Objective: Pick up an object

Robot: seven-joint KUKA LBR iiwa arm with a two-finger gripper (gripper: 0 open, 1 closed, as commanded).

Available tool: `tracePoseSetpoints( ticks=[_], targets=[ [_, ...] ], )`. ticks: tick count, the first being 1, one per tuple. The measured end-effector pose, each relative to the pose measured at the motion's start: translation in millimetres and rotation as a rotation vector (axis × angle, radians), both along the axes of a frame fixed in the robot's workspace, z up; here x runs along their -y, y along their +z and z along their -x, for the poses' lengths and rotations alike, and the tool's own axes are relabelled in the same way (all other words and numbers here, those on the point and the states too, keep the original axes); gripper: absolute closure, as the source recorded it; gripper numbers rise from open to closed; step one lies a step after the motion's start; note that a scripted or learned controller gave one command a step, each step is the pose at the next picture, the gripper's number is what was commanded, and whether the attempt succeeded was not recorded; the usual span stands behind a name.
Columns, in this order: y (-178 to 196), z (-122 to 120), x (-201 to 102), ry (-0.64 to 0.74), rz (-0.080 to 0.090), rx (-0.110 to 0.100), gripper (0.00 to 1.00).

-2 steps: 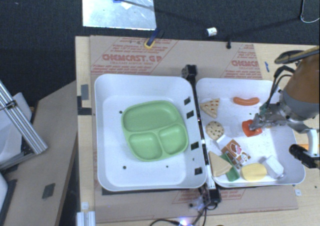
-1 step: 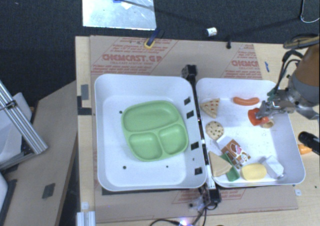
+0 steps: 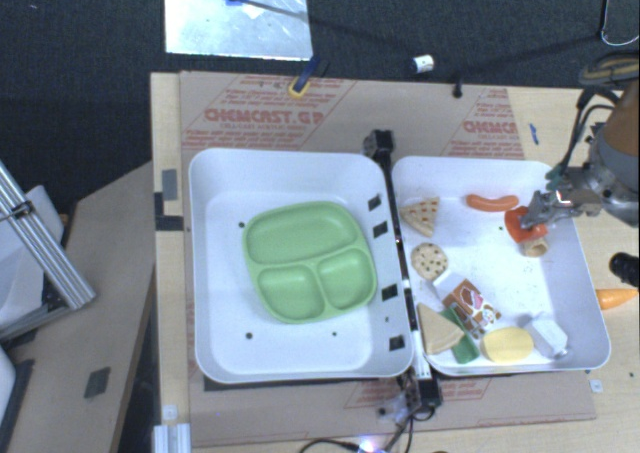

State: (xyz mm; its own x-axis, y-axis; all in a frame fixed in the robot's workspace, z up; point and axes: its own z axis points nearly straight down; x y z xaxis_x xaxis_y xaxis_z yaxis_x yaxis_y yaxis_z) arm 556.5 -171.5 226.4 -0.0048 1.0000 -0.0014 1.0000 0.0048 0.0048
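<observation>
Orange-red toy piece point(image 3: 522, 228) with a tan end lay near the right bin's point(image 3: 590, 316) far right wall, just below the orange sausage point(image 3: 492, 203). The gripper point(image 3: 543, 209) sat directly over it; contact could not be confirmed.

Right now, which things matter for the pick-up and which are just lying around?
In play: gripper, orange toy under it, right bin.
Lying about: sausage, cookie, yellow piece, green tray, left bin.
</observation>
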Motion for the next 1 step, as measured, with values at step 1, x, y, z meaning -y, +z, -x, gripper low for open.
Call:
tracePoseSetpoints(
  ticks=[1],
  targets=[
    [-5.7, -14.5, -60.4, 0.005, -0.002, -0.003, 1.00]
  ],
)
